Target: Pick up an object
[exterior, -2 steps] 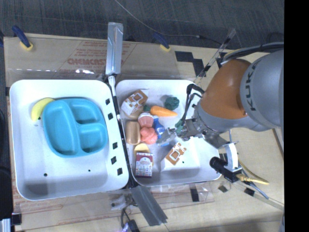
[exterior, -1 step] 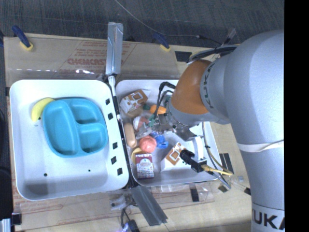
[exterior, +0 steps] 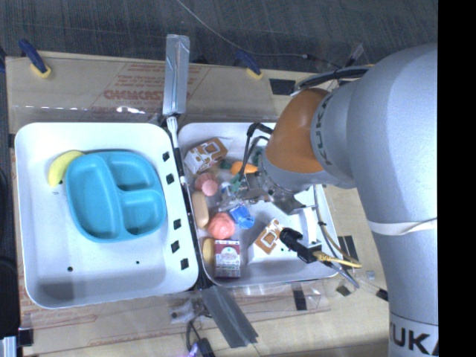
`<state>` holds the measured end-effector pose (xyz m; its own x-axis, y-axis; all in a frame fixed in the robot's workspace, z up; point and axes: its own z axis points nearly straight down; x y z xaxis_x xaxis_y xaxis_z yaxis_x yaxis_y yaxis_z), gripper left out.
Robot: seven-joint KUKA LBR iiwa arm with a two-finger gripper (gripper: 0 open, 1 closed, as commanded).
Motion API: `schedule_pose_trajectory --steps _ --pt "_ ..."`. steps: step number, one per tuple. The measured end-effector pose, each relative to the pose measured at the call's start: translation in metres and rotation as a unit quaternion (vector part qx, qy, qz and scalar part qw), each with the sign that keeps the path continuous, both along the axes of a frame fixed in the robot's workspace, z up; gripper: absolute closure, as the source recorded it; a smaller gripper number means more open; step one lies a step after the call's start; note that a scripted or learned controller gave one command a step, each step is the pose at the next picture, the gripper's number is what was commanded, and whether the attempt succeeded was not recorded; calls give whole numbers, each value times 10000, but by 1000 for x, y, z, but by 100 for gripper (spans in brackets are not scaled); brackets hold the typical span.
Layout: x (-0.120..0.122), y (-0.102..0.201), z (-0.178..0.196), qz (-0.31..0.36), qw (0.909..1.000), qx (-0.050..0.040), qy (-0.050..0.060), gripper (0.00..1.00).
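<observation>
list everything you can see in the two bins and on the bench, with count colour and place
left bin: 1, white, left half of the bench
right bin: 1, white, beside it, under the arm
divided tray: 1, blue, in the left bin
banana: 1, yellow, left bin, tucked at the tray's upper left edge
small cartons: 2, brown and white, right bin, one near the top left, one lower middle
round item: 1, pink-red, right bin, lower left
boxed item: 1, red and white, right bin's bottom left corner
blue piece: 1, blue, middle of the right bin
clamps: 2, blue and yellow, on the bench's far edge
arm: 1, grey with an orange band, reaching in from the right
hand: 1, dark, low over the right bin's middle
</observation>
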<state>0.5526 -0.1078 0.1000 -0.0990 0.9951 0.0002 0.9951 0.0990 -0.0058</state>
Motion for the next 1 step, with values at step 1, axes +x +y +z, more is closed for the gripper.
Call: schedule_pose_trajectory --steps 1 --pt "14 34 94 -137 9999 8 -46 100"
